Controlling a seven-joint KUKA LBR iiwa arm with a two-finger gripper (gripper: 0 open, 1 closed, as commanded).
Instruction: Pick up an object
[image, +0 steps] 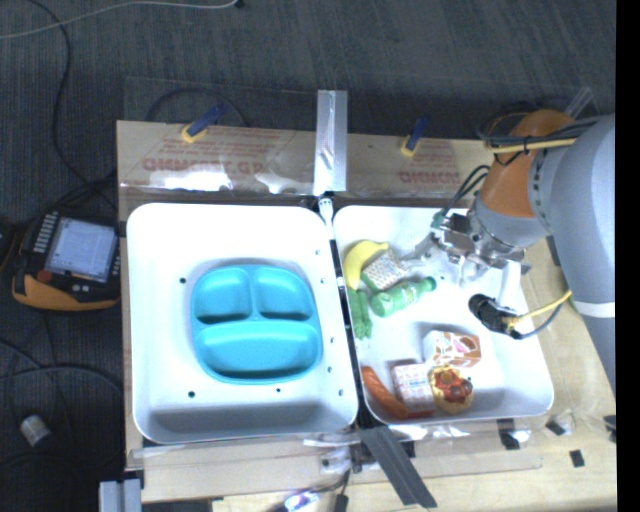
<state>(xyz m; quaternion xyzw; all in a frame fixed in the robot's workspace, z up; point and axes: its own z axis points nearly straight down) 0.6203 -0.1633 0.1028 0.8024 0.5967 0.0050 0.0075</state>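
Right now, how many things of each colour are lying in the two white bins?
Blue: 1, the divided tray in the left bin
Yellow: 1, the banana
Green: 2, the bottle and a vegetable
Orange: 1, the carrot
Multicoloured packets or pieces: 4, hard to identify
Total: 9

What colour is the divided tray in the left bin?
The divided tray is light blue, seen best in the camera view.

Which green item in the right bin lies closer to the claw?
The green bottle, pointing toward the claw; the other green item sits against the bin divider.
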